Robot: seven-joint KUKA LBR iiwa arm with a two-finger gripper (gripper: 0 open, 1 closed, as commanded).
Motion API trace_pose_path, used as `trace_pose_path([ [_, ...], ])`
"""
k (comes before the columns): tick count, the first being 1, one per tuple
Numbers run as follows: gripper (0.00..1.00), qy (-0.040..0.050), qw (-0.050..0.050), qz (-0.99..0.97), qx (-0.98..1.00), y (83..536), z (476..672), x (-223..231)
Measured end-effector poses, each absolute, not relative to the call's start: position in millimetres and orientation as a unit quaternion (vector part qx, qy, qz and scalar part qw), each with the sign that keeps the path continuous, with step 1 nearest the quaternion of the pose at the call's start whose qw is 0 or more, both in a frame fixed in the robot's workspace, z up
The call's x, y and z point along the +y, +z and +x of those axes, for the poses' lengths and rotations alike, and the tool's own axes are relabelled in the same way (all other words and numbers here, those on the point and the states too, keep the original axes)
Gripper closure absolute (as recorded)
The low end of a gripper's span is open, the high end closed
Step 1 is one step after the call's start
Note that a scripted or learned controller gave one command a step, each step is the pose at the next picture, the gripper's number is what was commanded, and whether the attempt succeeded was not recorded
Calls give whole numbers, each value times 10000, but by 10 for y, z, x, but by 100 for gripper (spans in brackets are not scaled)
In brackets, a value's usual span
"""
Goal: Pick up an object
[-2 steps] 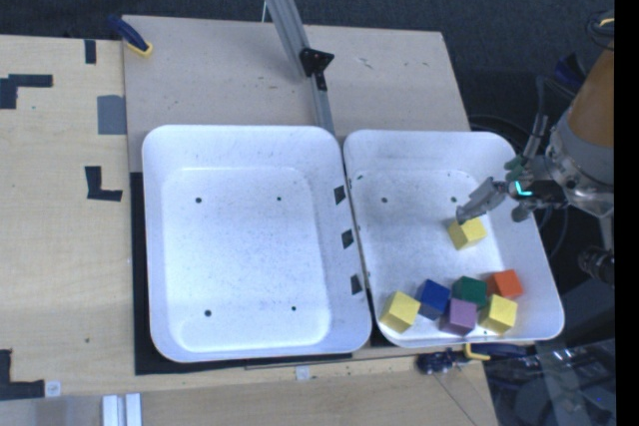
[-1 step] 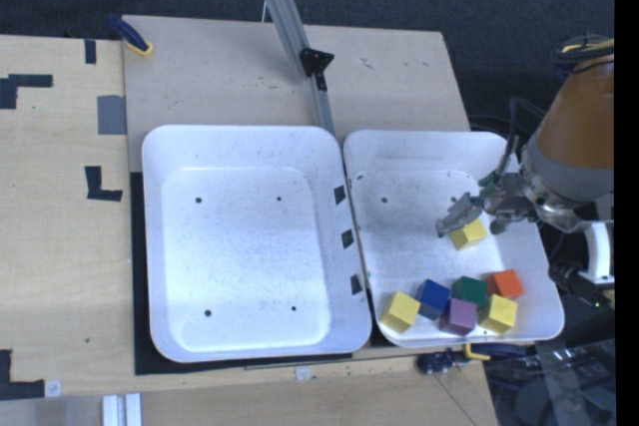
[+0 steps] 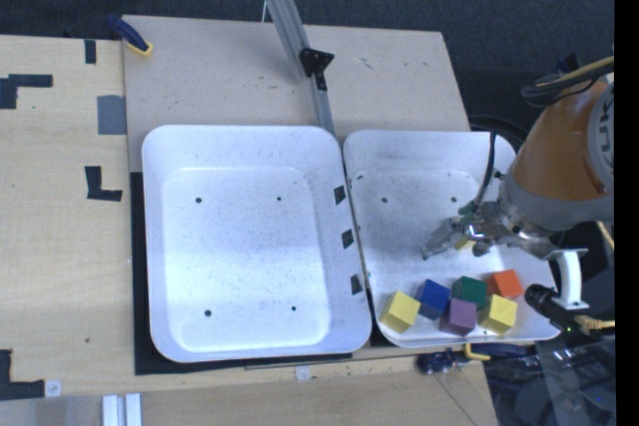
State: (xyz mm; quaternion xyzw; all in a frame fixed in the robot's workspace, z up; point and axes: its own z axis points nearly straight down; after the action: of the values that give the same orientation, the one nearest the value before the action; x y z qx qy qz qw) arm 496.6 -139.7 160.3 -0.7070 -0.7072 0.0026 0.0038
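- Small coloured blocks cluster at the right bin's (image 3: 419, 155) near edge: yellow block (image 3: 401, 311), blue block (image 3: 433, 298), green block (image 3: 469, 291), purple block (image 3: 461, 314), orange block (image 3: 506, 283).
- The gripper (image 3: 446, 241) hovers above them, fingers apart, holding nothing.

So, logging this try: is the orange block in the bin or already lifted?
In the bin: the orange block rests among the other blocks, the claw apart from it.

Blocks (image 3: 454, 302) cluster in the right bin's (image 3: 399, 155) near corner.
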Motion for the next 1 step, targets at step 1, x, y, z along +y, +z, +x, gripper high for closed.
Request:
trace_pose_path([
  [1,0,23,36,-7071,-7071,1033,4855,-1426],
])
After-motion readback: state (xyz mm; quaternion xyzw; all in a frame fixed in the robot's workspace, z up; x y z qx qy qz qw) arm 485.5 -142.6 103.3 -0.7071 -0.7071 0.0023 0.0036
